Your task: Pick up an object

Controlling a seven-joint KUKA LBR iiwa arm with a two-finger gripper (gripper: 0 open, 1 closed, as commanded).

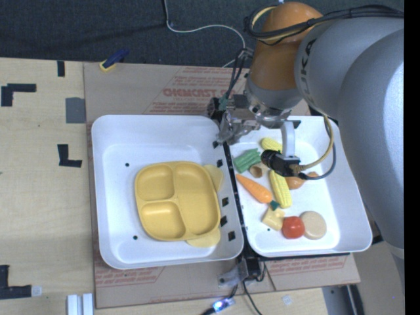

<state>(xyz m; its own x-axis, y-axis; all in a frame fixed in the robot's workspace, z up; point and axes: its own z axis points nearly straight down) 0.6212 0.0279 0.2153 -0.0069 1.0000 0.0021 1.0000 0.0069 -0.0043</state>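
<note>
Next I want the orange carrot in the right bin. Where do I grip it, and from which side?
Grip the orange plastic toy carrot across its middle, coming down from above. It lies flat and slanted, so close across its narrow width. The yellow toy corn cob crowds its lower-right end, so probably keep toward the upper-left.

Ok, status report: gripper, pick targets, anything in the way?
Gripper above the wall between the bins, nothing visibly held. Carrot, corn, tomato lie in right bin. Bin wall close beside gripper.
</note>
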